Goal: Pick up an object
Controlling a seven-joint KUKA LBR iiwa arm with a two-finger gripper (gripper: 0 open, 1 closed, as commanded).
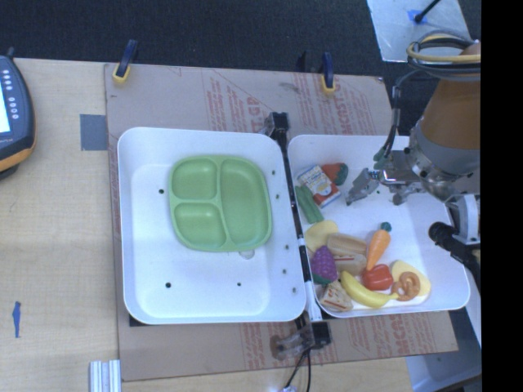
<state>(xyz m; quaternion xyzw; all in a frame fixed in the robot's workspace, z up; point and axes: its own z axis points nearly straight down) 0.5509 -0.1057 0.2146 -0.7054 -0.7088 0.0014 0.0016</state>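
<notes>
My gripper [377, 191] hangs over the upper middle of the right bin [441, 300], below the arm's orange band. Its two grey fingers [359, 189] are spread open with nothing between them. Toy food lies in this bin. A small carton [317, 183] and a red-and-green piece [335, 171] sit just left of the gripper, with a green cucumber [308, 206] beside them. Nearer the front lie an orange carrot [377, 247], a bread roll [347, 246], purple grapes [324, 264], a banana [364, 291] and a red tomato [376, 278].
The left bin [147, 284] holds a green divided plate [221, 202]. A black divider [290, 194] runs between the bins. A small teal piece [386, 227] lies under the gripper. An orange ring [409, 284] sits at the right bin's front. A handheld pendant [12, 113] rests at far left.
</notes>
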